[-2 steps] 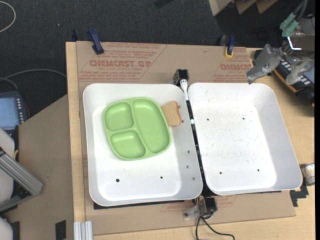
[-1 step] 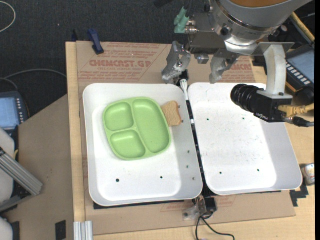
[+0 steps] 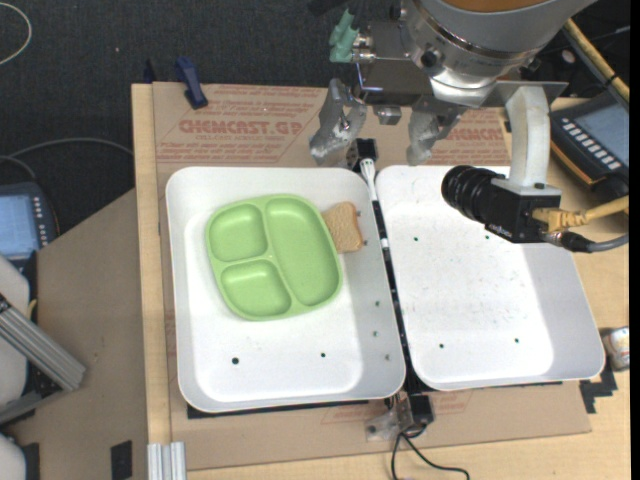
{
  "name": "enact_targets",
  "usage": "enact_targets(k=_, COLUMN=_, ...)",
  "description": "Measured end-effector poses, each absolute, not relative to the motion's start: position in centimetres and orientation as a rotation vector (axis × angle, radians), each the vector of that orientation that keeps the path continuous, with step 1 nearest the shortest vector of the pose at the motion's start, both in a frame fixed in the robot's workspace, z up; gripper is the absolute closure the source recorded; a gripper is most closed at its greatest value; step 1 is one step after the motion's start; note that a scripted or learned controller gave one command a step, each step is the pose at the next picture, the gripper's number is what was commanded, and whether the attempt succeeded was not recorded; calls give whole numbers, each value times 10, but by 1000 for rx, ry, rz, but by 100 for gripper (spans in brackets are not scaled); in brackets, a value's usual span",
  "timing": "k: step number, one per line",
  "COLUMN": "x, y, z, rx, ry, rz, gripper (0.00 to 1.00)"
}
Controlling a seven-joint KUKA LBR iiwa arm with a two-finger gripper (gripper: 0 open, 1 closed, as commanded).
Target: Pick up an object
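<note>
Dark carpet surrounds a brown cardboard sheet [image 3: 250, 113] printed with red lettering, and on that sheet sit two shallow white bins side by side.

Left bin [image 3: 200, 348]: holds a green divided plate [image 3: 273, 256] with three compartments, lying flat and roughly centred toward the far half of the bin. Touching the plate's right rim is a small tan cracker [image 3: 345, 227], a rough rectangle with its long axis running near-to-far, tilted slightly. It lies between the plate and the bin's right wall, close to the seam where the two bins meet.

Right bin [image 3: 500, 308]: floor carries no loose objects; a black cylindrical fixture [image 3: 490, 201] on a white bracket overhangs its far right part.

Gripper [image 3: 383, 133]: hangs over the far edge of the bins, roughly above the seam, beneath the grey wrist and orange band. Two metal fingers [image 3: 335, 128] stand spread well apart, nothing between them.

Key relation: the cracker lies toward the camera and slightly left of the gripper, near it; the plate is further left again. Judged nearest candidate is the cracker. The fingers are spread left-right, which would close across the cracker's short side, a favourable line-up. Risk noted: the cracker is thin and flat against the bin floor, and abuts the plate rim, so one finger may land on the plate.
</note>
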State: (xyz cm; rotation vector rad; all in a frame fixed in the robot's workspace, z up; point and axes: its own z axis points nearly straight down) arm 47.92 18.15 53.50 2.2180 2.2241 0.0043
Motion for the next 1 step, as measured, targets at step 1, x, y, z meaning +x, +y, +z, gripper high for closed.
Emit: enact_targets(k=1, x=480, y=181, z=546, rx=2217, ry=2223, rz=10, gripper=100)
